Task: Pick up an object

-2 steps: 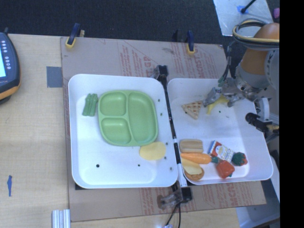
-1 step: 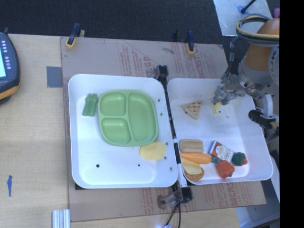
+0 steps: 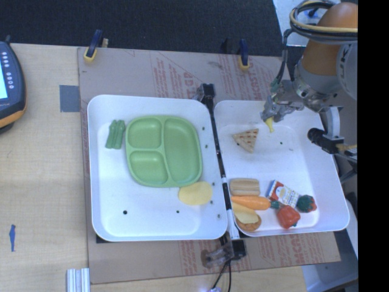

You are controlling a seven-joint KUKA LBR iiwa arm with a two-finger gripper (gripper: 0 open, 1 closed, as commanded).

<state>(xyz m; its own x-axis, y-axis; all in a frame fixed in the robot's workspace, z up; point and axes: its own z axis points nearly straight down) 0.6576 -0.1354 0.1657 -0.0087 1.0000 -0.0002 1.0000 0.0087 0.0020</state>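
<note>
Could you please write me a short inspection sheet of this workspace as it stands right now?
Surface: left bin and right bin side by side on cardboard.
Job's things: toast wedge, hot dog, carrot, ketchup packet, red pepper in right bin.
Clutter: green divided plate, green beans, yellow chip in left bin.
Grippers: gripper above right bin's far edge, something small and yellow at its tip.
Cables: black cable at near edge.
Surroundings: pendant at left; blue clamps.

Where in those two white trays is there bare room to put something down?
Left bin: bare floor along its front, below the green plate and yellow piece. Right bin: open middle between the sandwich wedge and the front row. Crowded: hot dog, carrot, carton.
</note>
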